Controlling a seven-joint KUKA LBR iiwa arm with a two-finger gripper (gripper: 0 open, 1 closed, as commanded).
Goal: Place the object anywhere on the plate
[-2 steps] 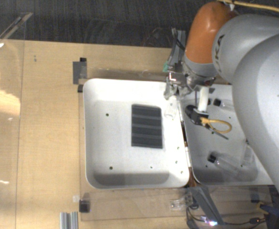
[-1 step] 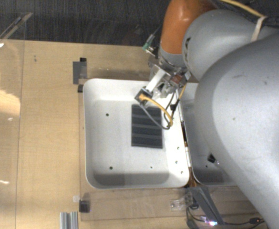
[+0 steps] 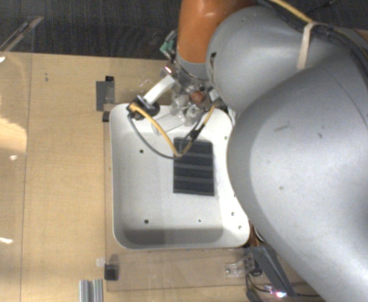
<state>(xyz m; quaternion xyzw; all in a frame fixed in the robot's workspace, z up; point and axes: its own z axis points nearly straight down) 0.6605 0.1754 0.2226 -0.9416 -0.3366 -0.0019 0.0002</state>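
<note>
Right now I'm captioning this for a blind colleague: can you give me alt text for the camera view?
A large grey robot arm with an orange band reaches from the right over a shallow white bin, its gripper hanging above the bin's far end. A dark ribbed pad lies in the bin, which sits on a wooden bench.

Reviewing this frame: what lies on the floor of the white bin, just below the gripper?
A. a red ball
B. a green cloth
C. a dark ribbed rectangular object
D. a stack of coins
C: a dark ribbed rectangular object lies flat on the floor of the white bin, just below the gripper at the bin's far end.
</note>
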